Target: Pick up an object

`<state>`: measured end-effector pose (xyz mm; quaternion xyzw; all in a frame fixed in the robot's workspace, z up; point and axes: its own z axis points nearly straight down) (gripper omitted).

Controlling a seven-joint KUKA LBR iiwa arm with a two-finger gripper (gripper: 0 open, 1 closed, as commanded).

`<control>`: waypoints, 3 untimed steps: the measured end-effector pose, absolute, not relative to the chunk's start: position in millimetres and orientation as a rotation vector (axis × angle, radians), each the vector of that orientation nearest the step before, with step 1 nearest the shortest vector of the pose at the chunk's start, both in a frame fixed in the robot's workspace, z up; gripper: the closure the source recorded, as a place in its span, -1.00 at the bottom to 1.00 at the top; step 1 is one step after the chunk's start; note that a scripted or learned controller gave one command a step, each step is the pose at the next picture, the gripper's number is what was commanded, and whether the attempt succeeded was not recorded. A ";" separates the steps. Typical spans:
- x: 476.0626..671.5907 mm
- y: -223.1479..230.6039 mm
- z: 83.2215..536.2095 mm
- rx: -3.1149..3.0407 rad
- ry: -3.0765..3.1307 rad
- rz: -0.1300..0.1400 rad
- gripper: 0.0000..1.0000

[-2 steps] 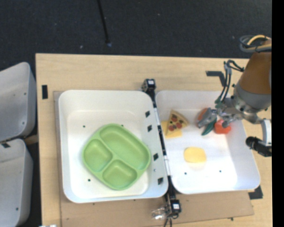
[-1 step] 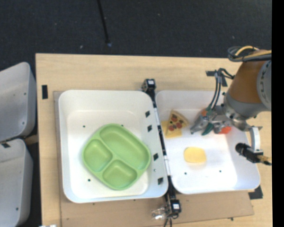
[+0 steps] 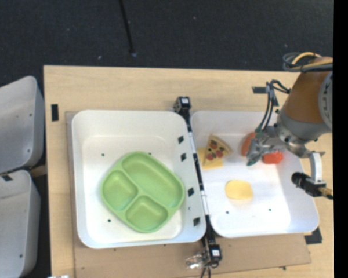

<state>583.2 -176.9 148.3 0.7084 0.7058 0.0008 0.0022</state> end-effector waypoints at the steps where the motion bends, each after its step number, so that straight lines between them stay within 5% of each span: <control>1: 594.6 -177.2 199.6 2.214 2.220 0.005 1.00; 2: 595.4 -178.8 237.5 2.215 2.222 0.003 1.00; 3: 609.5 -127.0 228.8 2.215 2.227 0.000 1.00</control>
